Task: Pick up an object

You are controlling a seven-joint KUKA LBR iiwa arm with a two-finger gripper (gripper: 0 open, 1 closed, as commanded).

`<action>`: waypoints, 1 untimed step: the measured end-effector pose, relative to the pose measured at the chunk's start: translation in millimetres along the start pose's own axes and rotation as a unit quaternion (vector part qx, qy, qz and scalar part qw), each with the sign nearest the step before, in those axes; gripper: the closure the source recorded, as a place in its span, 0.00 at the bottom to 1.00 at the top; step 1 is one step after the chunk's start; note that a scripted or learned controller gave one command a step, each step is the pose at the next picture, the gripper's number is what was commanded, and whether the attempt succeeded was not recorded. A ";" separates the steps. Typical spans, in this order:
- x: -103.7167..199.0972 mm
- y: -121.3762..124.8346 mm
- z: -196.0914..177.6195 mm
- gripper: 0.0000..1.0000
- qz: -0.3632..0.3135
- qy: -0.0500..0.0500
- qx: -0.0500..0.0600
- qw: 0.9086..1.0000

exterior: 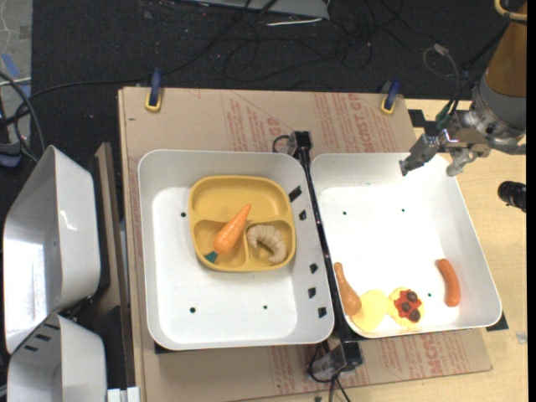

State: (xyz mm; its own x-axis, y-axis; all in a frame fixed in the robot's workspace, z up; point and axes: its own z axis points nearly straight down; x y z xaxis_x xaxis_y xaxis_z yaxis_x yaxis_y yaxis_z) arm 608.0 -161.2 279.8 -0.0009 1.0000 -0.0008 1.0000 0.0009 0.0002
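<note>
Two big white bins sit side by side on the bench, so the arm can reach into either one. The left bin point(167, 308) holds a yellow plate point(205, 195) with little rooms in it. A toy carrot point(232, 229) lies tilted across one room, and a pale toy shrimp point(268, 243) curls in the room next to it. The plate keeps them from rolling around.

The right bin point(394, 241) has its toys at the near edge. A brown toy drumstick point(346, 290) lies at the near left. Just beside it is a flat yellow toy with red and dark bits on top point(398, 306). An orange toy sausage point(450, 281) lies near the right wall, well apart from the others, so I think it would be an easy one to grab.

The gripper point(437, 152) hangs over the far right corner of the right bin. Its two fingers are spread apart with nothing between them, ready to grab. It is far from every toy.
</note>
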 end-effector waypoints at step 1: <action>-6.7 -1.9 61.7 0.00 0.001 0.001 0.003 1.000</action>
State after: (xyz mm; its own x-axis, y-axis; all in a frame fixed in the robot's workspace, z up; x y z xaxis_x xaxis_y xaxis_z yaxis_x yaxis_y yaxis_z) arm 606.1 -167.9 218.2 0.0021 1.0000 0.0004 1.0000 -0.0021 -0.0060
